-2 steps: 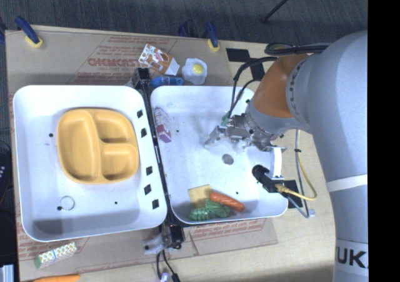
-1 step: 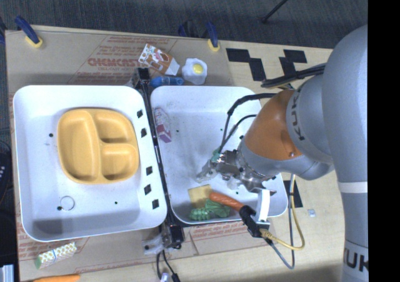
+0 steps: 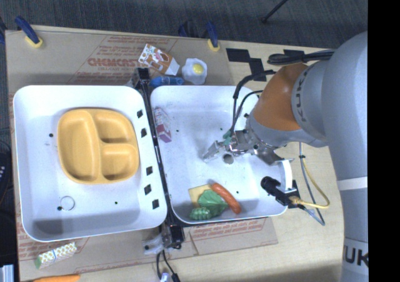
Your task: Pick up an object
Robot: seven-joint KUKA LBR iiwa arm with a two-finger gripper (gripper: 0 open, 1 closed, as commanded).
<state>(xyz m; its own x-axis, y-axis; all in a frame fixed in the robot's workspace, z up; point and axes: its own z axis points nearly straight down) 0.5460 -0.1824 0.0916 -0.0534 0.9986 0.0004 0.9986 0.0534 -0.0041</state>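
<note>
The carrot [image 3: 225, 197] lies near, below the gripper [image 3: 215, 149].

You see the arm [image 3: 312, 102] reaching from the right over the right bin [image 3: 187, 102] — its gripper [image 3: 215, 149] above bare floor, a carrot [image 3: 226, 197] and green toy [image 3: 208, 207] near the front wall — while the left bin [image 3: 31, 149] holds a yellow divided tray [image 3: 97, 144].
</note>
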